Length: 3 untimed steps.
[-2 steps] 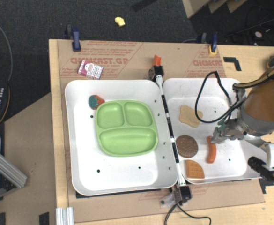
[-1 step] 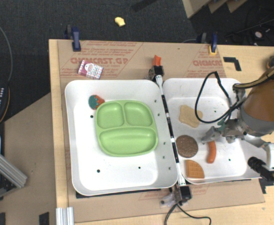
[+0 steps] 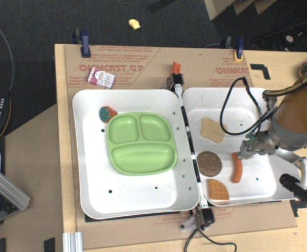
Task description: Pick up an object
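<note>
My gripper (image 3: 249, 147) hangs low over the right bin (image 3: 258, 190), just above and right of the upper end of a red sausage (image 3: 237, 170). I see nothing held in it. Left of the sausage lies a round brown patty (image 3: 209, 163). A tan bread slice (image 3: 212, 130) rests farther back, and an orange waffle piece (image 3: 218, 189) sits at the bin's front edge. The left bin (image 3: 95, 193) holds a green divided plate (image 3: 140, 143) and a small red and green item (image 3: 107, 113) at the plate's back left corner.
A black cable (image 3: 232, 101) loops over the back of the right bin towards the arm's wrist. A black clamp strip (image 3: 187, 140) runs between the bins. On the cardboard behind the left bin lies a small pink packet (image 3: 101, 77).
</note>
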Each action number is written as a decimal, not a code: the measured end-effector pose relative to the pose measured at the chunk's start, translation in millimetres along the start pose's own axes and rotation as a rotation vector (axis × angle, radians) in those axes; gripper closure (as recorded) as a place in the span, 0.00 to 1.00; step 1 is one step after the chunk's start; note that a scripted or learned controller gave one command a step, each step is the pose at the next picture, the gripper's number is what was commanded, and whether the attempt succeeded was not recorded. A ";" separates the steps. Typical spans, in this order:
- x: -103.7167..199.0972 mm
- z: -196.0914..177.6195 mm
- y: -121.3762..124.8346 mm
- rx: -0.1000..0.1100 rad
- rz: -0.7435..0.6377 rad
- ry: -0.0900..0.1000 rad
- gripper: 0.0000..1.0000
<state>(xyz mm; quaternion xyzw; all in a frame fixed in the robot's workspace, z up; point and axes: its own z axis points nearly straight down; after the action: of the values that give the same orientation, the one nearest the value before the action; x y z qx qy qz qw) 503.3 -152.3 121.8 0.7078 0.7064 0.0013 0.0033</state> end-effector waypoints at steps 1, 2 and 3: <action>0.0 0.6 -0.3 0.001 0.000 0.000 0.00; -26.9 39.5 -9.1 0.012 0.001 0.004 0.00; -25.5 27.0 -6.8 0.004 -0.001 0.002 1.00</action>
<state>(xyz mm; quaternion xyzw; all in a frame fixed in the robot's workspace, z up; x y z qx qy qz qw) 496.6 -177.9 94.8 0.7075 0.7067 0.0005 0.0012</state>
